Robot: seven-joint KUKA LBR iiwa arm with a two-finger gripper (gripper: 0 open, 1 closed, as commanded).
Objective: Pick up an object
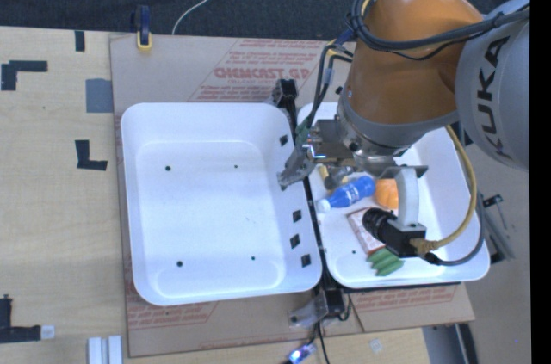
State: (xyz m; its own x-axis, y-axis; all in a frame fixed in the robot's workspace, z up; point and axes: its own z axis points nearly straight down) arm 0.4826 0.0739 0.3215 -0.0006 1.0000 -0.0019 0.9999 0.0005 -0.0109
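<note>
1. Objects for picking all lie in the right bin (469, 263), gathered in the part of it nearest the wall it shares with the left bin (207, 207). I think the arm (413, 61) hangs over this bin because it is the one that holds something to pick.
2. Beside that shared wall lies a blue bottle (350, 192) on its side, white cap toward the wall. An orange object (386, 194) touches it on the far side from the wall.
3. A flat packet (365, 231) with a red edge lies just below the bottle, and a green object (386, 264) lies further along, near the front rim of the right bin.
4. The gripper (331, 160) is low over the right bin, close to the bottle, I judge to reach for it. The wrist covers it, so I cannot tell how it stands, and I see nothing held.
5. Counting: two bins; one bottle, one orange object, one packet, one green object. More may be hidden under the arm.
6. A black part (387, 233) with a cable hangs from the wrist above the packet.
</note>
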